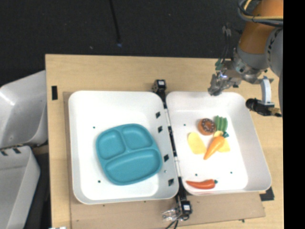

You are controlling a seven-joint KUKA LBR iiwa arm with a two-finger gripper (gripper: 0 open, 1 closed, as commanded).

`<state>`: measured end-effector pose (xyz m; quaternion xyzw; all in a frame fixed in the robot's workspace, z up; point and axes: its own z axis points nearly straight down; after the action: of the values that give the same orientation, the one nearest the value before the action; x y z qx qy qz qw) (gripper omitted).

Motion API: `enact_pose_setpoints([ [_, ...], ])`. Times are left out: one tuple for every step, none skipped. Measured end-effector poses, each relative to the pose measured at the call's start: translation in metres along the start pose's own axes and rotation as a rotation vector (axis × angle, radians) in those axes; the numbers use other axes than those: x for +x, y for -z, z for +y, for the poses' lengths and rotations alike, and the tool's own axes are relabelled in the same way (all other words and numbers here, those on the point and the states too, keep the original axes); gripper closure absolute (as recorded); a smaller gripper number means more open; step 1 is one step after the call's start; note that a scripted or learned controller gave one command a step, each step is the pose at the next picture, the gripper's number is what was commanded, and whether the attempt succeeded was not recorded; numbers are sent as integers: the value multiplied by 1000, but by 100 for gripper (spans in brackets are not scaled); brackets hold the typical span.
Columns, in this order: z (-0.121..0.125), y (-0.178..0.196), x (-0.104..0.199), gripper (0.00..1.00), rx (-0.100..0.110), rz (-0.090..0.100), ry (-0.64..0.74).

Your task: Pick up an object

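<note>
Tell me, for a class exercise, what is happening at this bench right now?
A grey robot arm with an orange band reaches in from the right, its hand hovering over the far rim of the right shallow white bin. That bin holds a plastic orange carrot, a brown doughnut, a green toy vegetable, a pale yellow piece and a red chilli pepper. The left white bin holds a blue divided plate. Nothing is picked up yet.

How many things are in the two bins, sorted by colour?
Blue: 1, the divided plate
Orange: 1, the carrot
Red: 1, the chili pepper
Yellow: 1, the yellow piece
Brown: 1, the doughnut
Green: 1, the green vegetable
Total: 6
</note>
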<state>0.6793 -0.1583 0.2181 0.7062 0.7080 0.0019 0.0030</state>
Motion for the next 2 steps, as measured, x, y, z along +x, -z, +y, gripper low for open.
enact_pose_setpoints([
  [1, -2, -1, 100, 4, -1, 1],
  [-9, 1, 60, 100, 7, 1, 3],
])
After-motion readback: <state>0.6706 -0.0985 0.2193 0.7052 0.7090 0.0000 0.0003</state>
